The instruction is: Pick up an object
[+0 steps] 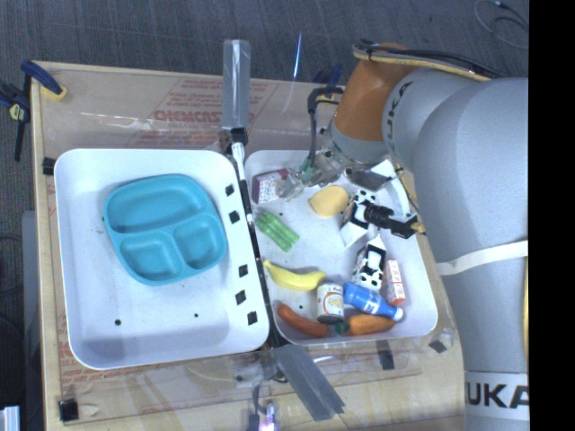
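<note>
So the arm [449, 151] comes in from the right and reaches down into the far end of the right bin [422, 281]. The gripper [304, 176] sits low near the far left corner of that bin, just beside a small maroon packet [267, 187]. It's too small and cluttered there to see if it's open or closed, so I can't tell, and nothing is visibly held.

Stuff in the right bin: a yellow lemon-ish lump [328, 201] just right of the gripper, a green stick [277, 231] lying diagonally with its long axis running from far-left to near-right, and a banana [294, 277] lying roughly across the bin, tips pointing left and right. Near the front edge there's a can [331, 301], a blue bottle [371, 302] on its side pointing right, a carrot [368, 325], and a red sausage thing [301, 321] along the front wall.

The left bin [81, 268] holds a blue tray [164, 226] with three compartments. Both bins sit side by side on the counter [135, 92].
</note>
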